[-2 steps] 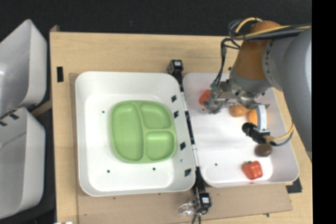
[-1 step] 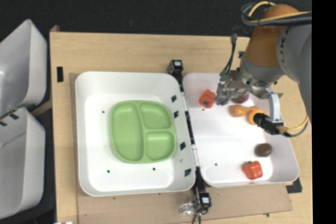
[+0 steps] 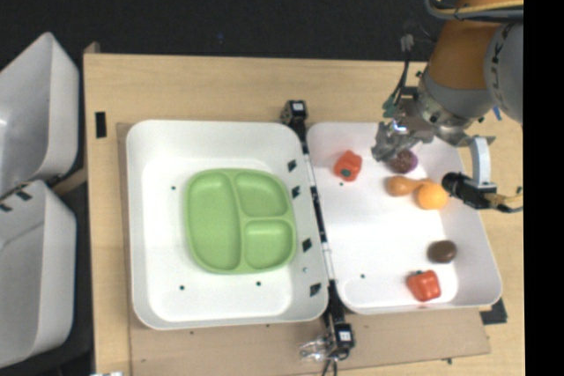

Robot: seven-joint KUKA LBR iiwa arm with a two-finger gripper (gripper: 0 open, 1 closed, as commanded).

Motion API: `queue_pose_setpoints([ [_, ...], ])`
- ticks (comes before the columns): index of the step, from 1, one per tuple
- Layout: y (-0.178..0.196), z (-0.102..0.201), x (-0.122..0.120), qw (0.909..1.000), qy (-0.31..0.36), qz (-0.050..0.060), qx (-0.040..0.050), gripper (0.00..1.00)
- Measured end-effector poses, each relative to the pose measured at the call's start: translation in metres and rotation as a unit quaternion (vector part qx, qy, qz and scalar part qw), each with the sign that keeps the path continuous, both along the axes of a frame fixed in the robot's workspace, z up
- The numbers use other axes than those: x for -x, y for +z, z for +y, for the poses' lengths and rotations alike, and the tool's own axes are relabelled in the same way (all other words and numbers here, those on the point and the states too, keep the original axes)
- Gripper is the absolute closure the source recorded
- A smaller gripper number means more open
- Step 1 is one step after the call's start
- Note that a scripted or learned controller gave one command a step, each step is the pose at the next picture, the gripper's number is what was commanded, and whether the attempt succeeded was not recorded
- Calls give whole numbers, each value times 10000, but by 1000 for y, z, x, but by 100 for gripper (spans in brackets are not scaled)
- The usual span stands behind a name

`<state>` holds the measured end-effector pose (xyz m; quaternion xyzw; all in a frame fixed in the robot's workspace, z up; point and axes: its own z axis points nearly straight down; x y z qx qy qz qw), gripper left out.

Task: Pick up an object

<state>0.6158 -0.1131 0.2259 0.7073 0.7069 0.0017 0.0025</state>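
Two bins sit side by side on the bench. The left bin (image 3: 150, 216) holds a green tray (image 3: 240, 220) with three compartments, lying flat near its middle; nothing shows in any compartment.

The right bin (image 3: 370, 273) holds six small items. A red-orange pepper (image 3: 348, 165) with a green stem lies near the back left. A dark purple fruit (image 3: 404, 161) lies at the back, directly under the gripper (image 3: 394, 144) and partly covered by it; its full outline cannot be made out. An amber pear-shaped piece (image 3: 401, 185) lies just in front of the purple fruit, touching or almost touching an orange (image 3: 432, 195) on its right. A brown lump (image 3: 442, 252) lies toward the front right, and a red pepper (image 3: 424, 285) lies just in front of it near the front wall.

The arm (image 3: 467, 40) enters from the right, and its upper part is cut off at the frame edge. The gripper is low over the back of the right bin, at the purple fruit. Its fingers are lost in dark metal and glare, so whether they are apart or closed on the fruit cannot be told, and contact with the fruit cannot be confirmed.

A black fitting (image 3: 467, 188) projects over the right wall of the bin, beside the orange.
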Motion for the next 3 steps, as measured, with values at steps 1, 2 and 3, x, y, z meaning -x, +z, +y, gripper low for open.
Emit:
queue_pose_setpoints([
  [1, -7, 47, 4, 10000, 25, 30, -5, 100],
  [2, -7, 100, 19, 10000, 32, 31, -10, 100],
  [3, 1, 155, 12, 10000, 35, 25, -10, 100],
])
